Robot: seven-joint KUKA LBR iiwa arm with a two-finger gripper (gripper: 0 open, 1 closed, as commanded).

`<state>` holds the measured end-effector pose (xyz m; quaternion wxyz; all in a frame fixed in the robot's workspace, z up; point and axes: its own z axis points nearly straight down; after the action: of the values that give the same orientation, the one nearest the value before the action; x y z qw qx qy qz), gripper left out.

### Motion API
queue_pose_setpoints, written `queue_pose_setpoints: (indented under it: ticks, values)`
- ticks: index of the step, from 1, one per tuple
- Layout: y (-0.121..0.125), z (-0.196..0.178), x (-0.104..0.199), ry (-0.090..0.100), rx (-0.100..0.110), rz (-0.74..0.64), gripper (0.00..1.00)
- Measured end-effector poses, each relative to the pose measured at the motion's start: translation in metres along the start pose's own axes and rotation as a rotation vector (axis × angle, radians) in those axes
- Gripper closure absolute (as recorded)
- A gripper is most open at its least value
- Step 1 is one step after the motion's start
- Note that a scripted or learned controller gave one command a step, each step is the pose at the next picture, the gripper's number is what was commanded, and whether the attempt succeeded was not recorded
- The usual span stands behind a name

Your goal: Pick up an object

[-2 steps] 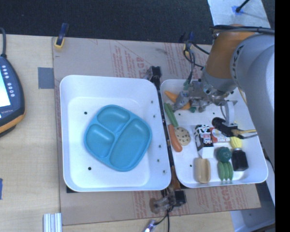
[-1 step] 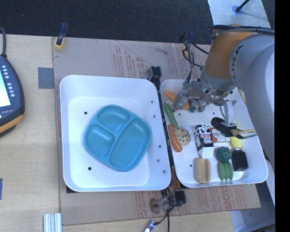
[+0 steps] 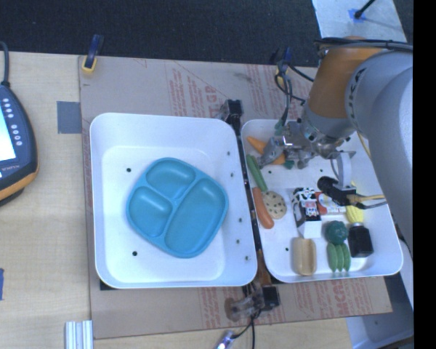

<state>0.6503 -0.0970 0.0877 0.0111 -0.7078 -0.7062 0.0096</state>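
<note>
The right bin (image 3: 276, 264) holds several small toy foods: a carrot (image 3: 262, 208), a cookie (image 3: 275, 205), a green pod (image 3: 255, 171), a tan bread piece (image 3: 304, 256), green items (image 3: 337, 244), a black block (image 3: 360, 241), a yellow piece (image 3: 355, 214) and a black-white-red toy (image 3: 307, 204). An orange piece (image 3: 257, 145) lies at the bin's far left corner. My gripper (image 3: 291, 153) hangs low over the far end of this bin, right of that orange piece, its metal parts cluttered together.
The left bin (image 3: 109, 260) carries a blue divided plate (image 3: 177, 206). A handheld control pendant (image 3: 3, 144) lies on the bench at far left. A blue-yellow clamp (image 3: 91, 55) sits at the board's far left corner. The arm's bulk covers the right bin's far right side.
</note>
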Motion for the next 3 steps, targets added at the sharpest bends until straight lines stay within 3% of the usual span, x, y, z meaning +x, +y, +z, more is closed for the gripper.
queue_pose_setpoints:
  ticks: [1,2,3]
  values:
    - [-0.084,-0.001,-0.031,-0.004,-0.024,-0.006,0.0]
    - [-0.046,-0.003,-0.004,-0.004,-0.026,-0.009,0.0]
    - [-0.011,-0.004,-0.002,-0.002,-0.025,-0.005,0.0]
